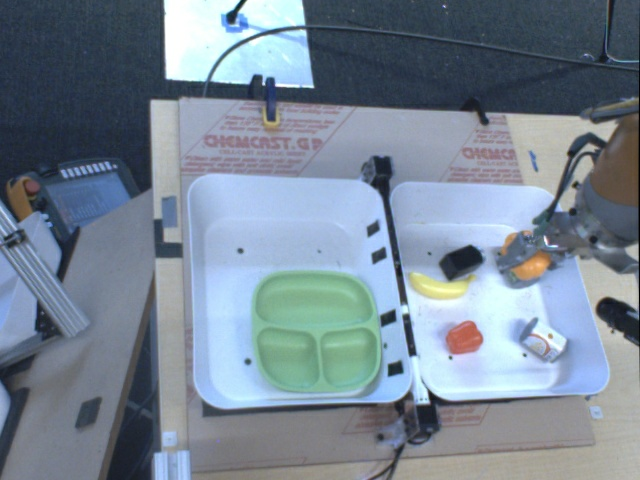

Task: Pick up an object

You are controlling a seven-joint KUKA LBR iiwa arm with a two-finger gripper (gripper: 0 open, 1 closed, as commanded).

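Observation:
My gripper (pixel 522 255) is low in the right bin (pixel 575 313), near its far right side, directly over a small orange fruit (pixel 537 264). The fruit shows at the edges of the gripper's grey metal parts, which cover most of it. Whether the fruit is gripped cannot be made out. The grey arm with its orange band (pixel 612 173) comes in from the right edge. Also lying in this bin are a black block (pixel 461 261), a yellow banana (pixel 440 286), a red pepper (pixel 464 337) and a small white carton (pixel 543 341).
The left bin (pixel 215 268) holds a green divided plate (pixel 317 329) toward its front. A black clip-studded divider (pixel 390 268) runs between the bins. A teach pendant (pixel 85 196) and an aluminium bar (pixel 40 278) lie on the side table at left.

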